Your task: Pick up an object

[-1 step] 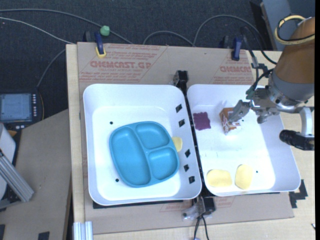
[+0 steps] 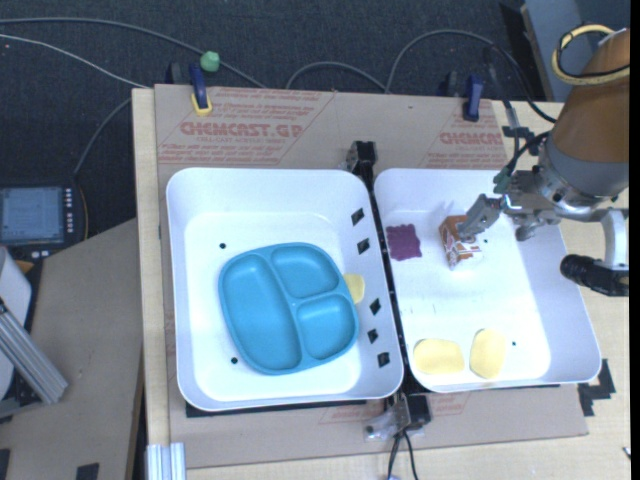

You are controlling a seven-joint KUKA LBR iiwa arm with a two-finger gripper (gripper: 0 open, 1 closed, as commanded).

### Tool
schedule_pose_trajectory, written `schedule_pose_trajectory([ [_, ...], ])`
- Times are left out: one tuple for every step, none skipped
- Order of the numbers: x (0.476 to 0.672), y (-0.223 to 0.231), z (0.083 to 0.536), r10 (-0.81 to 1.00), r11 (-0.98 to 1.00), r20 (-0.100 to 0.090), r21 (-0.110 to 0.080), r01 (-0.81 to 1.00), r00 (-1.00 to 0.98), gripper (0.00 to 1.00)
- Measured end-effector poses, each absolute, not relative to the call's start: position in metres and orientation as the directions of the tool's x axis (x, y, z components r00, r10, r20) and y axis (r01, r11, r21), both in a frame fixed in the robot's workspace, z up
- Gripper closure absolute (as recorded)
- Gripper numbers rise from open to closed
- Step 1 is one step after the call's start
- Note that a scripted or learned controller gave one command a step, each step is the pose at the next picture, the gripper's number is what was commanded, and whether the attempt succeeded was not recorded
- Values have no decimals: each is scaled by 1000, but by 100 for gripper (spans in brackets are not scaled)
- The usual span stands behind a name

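The right bin [image 2: 540,298] holds a small brown and white object [image 2: 460,242], a flat purple piece [image 2: 403,241] and two yellow pieces [image 2: 438,356] [image 2: 488,352] near its front wall. My gripper [image 2: 502,222] hangs over the bin's upper right part, open. One of its fingers [image 2: 480,218] points down-left, and its tip is just above and right of the brown and white object. Nothing sits between the fingers.
In the left bin [image 2: 200,218] lies a blue divided plate [image 2: 288,306] with a small yellow piece [image 2: 354,288] at its right edge. A black divider with clips runs between the bins. The arm's grey and orange body fills the upper right.
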State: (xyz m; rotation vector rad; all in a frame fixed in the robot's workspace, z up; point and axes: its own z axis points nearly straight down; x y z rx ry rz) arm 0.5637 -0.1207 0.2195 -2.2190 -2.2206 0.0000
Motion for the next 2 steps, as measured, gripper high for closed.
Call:
schedule_pose_trajectory([
  [563,-121,156,1000,-1,3,-8,1000,1,0],
  [564,-118,113,1000,0,3,-7,1000,0,0],
])
